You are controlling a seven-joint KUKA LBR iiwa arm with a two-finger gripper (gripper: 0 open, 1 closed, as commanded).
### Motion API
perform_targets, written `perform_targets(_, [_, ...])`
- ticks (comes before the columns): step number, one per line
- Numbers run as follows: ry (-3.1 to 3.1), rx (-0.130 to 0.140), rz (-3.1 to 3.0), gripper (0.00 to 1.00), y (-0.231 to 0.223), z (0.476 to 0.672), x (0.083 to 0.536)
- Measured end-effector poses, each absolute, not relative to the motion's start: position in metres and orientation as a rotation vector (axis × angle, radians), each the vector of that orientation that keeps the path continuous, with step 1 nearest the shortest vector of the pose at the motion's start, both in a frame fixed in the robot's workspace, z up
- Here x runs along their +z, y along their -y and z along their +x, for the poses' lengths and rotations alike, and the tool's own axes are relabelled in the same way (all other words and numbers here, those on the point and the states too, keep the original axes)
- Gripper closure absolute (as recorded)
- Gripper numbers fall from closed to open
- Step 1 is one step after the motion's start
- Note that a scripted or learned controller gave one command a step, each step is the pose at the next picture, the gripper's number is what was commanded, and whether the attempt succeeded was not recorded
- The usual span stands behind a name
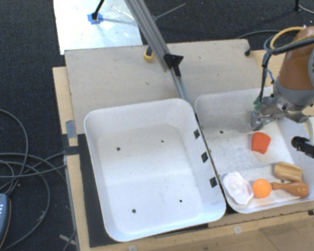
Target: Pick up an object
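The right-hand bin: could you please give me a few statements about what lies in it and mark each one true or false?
1. The orange cup lies in the right bin. True.
2. The orange ball sits in the left bin. False: it is in the right bin, at its near edge, next to the white object.
3. The gripper is above the right bin, just beyond the orange cup. True.
4. The wooden tool rests against the bin's far wall. False: it lies at the near right corner, beside the orange ball.
5. The orange cup is held between the gripper's tips. False: it lies on the bin floor, apart from the gripper.
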State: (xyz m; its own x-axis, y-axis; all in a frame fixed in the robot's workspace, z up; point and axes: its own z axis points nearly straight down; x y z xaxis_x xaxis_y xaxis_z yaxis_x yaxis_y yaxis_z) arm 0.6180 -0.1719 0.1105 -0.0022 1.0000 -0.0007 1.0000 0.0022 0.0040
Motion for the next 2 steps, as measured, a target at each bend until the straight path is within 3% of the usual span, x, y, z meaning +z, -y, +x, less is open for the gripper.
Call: perform_targets(2, [-2.224, 0.006, 2.210, 1.00, 0.167, 0.627, 0.220])
